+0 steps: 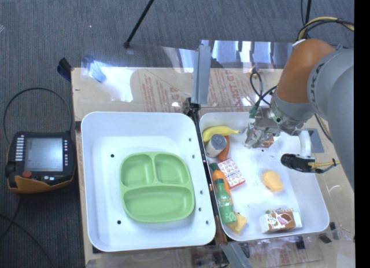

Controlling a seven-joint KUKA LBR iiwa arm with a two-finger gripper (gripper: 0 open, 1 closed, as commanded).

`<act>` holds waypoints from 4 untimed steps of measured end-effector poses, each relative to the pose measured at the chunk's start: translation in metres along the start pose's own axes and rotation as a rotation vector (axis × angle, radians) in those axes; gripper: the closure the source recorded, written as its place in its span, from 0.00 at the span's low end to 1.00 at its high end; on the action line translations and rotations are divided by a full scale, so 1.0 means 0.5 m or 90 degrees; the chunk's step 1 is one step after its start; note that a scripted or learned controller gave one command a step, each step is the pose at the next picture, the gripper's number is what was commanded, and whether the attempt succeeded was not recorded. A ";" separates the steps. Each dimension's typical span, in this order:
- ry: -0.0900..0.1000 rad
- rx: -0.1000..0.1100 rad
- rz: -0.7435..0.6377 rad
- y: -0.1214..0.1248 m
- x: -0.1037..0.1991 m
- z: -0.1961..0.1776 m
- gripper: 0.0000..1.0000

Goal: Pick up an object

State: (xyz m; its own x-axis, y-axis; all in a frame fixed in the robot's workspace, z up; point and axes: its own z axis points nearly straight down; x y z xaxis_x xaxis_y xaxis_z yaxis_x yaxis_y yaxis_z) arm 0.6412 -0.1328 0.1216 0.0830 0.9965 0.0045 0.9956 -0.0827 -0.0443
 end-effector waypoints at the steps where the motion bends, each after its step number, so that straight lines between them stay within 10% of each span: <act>1: 0.000 0.000 0.000 0.000 0.000 0.000 0.00; 2: -0.002 -0.023 -0.001 0.011 -0.049 0.077 0.00; 3: -0.001 -0.019 -0.001 0.010 -0.049 0.066 1.00; 4: -0.001 -0.019 -0.001 0.010 -0.049 0.066 0.00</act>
